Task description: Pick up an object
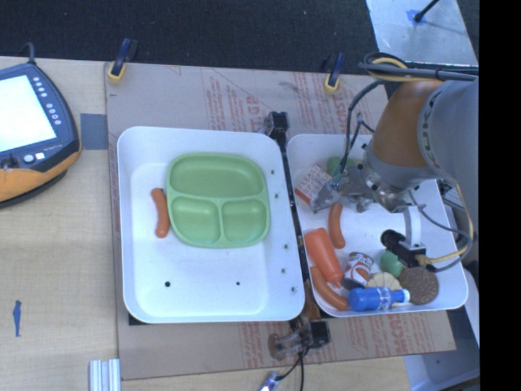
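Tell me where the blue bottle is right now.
The blue bottle lies on its side in the right bin, against its near edge, with the carrot to its left and a brown disc to its right.

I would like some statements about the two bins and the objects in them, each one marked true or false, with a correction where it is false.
1. The green divided plate lies in the left bin. True.
2. A sausage lies inside one of the plate's compartments. False: it lies on the bin floor, to the left of the plate.
3. The gripper is over the right bin. True.
4. The blue bottle stands upright in the left bin. False: it lies on its side near the front edge of the right bin.
5. The carrot is in the right bin. True.
6. The handheld screen device sits inside the left bin. False: it rests on the bench, left of both bins.
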